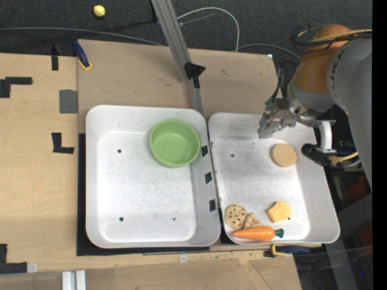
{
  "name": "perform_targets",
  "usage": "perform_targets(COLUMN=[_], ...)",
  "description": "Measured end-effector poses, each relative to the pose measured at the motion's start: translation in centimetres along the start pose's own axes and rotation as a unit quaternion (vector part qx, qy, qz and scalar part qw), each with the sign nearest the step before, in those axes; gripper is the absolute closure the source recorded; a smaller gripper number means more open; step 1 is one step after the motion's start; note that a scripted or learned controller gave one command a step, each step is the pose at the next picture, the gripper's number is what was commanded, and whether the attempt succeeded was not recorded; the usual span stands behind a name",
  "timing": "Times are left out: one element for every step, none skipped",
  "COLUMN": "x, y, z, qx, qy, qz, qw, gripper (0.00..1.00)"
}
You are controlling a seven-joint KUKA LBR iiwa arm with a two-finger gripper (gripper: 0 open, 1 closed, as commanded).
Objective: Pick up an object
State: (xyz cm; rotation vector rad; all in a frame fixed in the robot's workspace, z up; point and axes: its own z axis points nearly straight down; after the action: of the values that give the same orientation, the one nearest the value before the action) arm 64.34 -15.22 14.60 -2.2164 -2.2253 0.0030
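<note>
Gripper (269, 127) over the right bin's (242, 162) far edge, just above and left of the tan disc (283, 155), apart from it. Fingers pointing down; open or shut, cannot tell. Nothing seen between them. Nearer than the disc, along the front wall: cookie (234, 214), cheese (278, 211), carrot (257, 234). Left of the disc, in the left bin (121, 204): green bowl (175, 142).

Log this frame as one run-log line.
gripper: above right bin, nothing held | nearest: tan disc | left bin: green bowl
</note>
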Motion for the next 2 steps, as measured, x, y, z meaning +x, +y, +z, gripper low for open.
perform_targets(x=[0.4,-0.4], y=[0.5,0.8], z=[-6.2,-12.2], qx=[-0.004,-0.004], qy=[0.0,-0.001], qz=[0.001,0.001], qw=[1.0,1.0], gripper=[1.0,1.0])
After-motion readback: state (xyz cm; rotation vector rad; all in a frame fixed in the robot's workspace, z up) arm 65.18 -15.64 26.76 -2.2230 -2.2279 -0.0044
